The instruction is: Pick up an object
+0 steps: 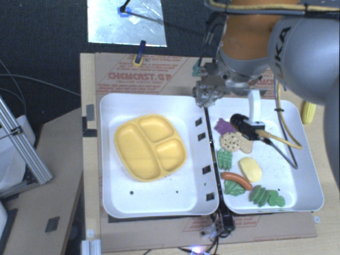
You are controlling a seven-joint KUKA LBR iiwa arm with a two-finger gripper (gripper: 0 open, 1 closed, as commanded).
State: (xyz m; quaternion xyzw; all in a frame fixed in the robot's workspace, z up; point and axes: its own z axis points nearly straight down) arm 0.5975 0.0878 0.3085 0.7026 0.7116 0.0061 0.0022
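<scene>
A cookie (230, 141) lies in the right bin (304, 180), with a purple piece (223, 126) at its 11 o'clock and a yellow lump (250, 169) at 5. The pincer (203, 95) hangs toward 11, above the bins' shared wall; I cannot tell if it is spread. A yellow tray (150, 146) sits in the left bin (114, 195)

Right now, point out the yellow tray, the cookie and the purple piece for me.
yellow tray (139, 152): camera view, bare floor of its big left compartment.
cookie (230, 141): camera view, middle of its speckled face.
purple piece (223, 126): camera view, middle of its top.
</scene>
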